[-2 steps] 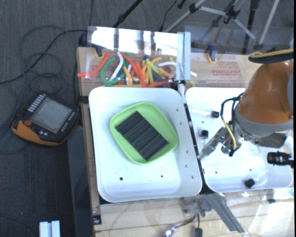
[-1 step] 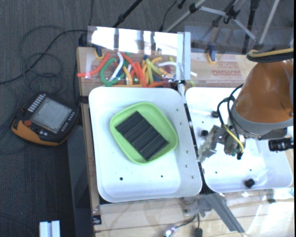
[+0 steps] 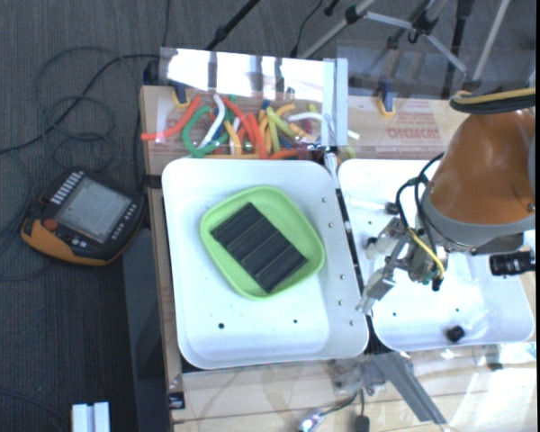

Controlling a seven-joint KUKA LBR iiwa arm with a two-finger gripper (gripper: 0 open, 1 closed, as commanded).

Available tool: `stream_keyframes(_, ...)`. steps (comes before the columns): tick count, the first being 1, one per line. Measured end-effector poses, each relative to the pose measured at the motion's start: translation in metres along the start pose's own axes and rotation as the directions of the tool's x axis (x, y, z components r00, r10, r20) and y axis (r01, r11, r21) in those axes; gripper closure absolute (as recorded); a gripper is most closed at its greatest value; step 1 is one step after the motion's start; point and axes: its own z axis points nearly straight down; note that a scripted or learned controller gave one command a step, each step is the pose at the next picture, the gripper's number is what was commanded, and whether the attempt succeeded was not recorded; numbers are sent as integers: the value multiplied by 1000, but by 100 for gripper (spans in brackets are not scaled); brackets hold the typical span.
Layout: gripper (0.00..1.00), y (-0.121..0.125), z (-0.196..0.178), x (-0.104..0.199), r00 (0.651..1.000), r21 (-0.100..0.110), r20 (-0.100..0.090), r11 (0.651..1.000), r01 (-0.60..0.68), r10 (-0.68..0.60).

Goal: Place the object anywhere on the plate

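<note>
Ribbed block point(image 3: 257, 247), dark and flat, lies aslant in the middle of the green plate point(image 3: 218, 212), which sits in the left bin point(image 3: 252, 340) near the centre of the desk. The tool point(image 3: 376, 286) hangs low over the left wall of the right bin point(image 3: 486, 327), just beside the seam where the two bins meet. Whether it is open or closed cannot be told at this angle, and nothing can be seen in its grip. Loose wrist cables point(image 3: 423, 264) loop just behind it, under the grey and orange arm point(image 3: 486, 178).

If the block is the task's object, the placing looks done. The likely hazard then is the tool clipping the shared bin walls as it moves, jolting the left bin and sliding plate or block. The dangling cables could also catch on a rim.

A small dark item point(image 3: 454, 333) rests in the right bin near the desk's front edge. Should that be the object instead, it looks tiny and close to the bin wall, so a grasp could easily miss.
</note>
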Motion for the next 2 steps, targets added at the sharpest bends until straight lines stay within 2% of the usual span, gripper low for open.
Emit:
stream_keyframes(1, 0, -43, -146, -20, 994, 1, 3, 994, -110, 110)
stream_keyframes(2, 0, -77, -224, -35, 967, 1, 4, 967, -255, 255)
